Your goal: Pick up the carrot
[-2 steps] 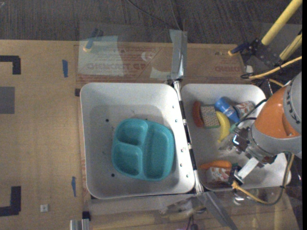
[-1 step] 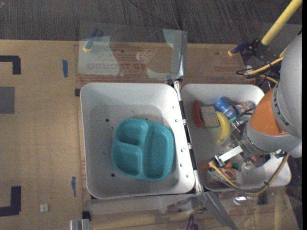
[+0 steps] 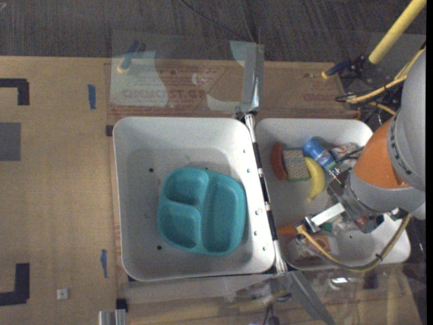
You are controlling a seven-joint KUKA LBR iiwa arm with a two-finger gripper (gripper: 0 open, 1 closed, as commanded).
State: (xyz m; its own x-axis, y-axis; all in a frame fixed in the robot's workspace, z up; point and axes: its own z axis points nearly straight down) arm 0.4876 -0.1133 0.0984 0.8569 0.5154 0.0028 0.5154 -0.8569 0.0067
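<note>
two shallow white bins are sitting side by side on the desk [image 3: 54, 202]. the left bin [image 3: 122, 181] is holding a teal divided plate [image 3: 201, 210]. the right bin [image 3: 318, 122] is carrying a small cluster toward the upper middle of the frame: a grey-green sponge [image 3: 293, 164], a yellow banana [image 3: 315, 178] just beside it, and a blue object [image 3: 316, 149] too small to name more closely.

the carrot [image 3: 287, 230] is lying in the right bin's lower left corner, close to the wall shared with the left bin. it is showing as a short orange stub, with its right-hand part hidden under the robot's hardware.

the arm [image 3: 389, 175] is reaching in from the right, and the pincer [image 3: 342, 222] is hanging low over the lower part of the right bin, just right of the carrot. the wrist is covering it, so i cannot tell whether it is spread, pressed together or pinching anything.

judging by its look, the carrot is probably light, stiff and smooth, likely a toy, so it may be rolling or slipping away under a glancing touch. its tapered shape is suggesting a hold across the thicker middle, at right angles to its length. the nearby bin wall is leaving little room on the left side, so a descent centred on the carrot seems wise.
</note>
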